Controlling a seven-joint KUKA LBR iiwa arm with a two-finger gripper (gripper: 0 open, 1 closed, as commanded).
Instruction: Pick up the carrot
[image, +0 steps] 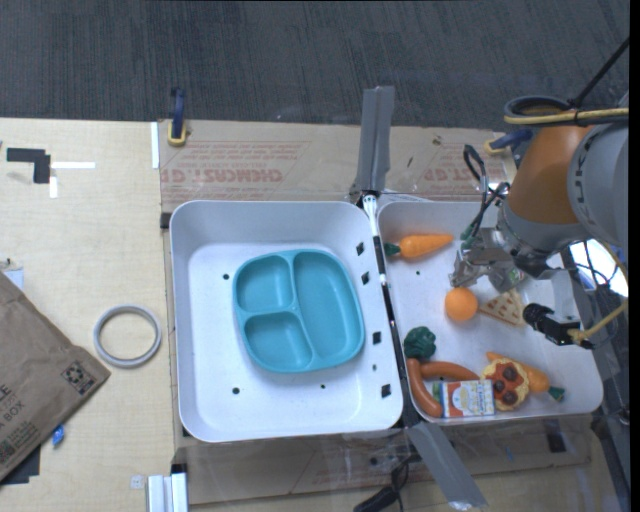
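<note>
The carrot (420, 245) is lying on its side near the far left corner of the right bin (590, 395), its leafy end pointing at the wall the two bins share, and I am watching the gripper (478, 268) hanging just to the carrot's right, a little nearer me. I am seeing nothing held in it, but I cannot tell how wide the claw is standing, because the wrist and cables are crowding that spot.

I am worrying about three things. The orange ball (461, 304) is sitting just below the carrot's thick end, close under the gripper, so a descent from here is probably landing on the ball or nudging it rather than straddling the carrot. The carrot is also lying close to the bin's far wall, so a finger coming down on that side is risking a strike on the rim. And the carrot is round and tapered, so a closing off-centre, toward the narrow end, is likely squeezing it out sideways toward the shared wall.
</note>
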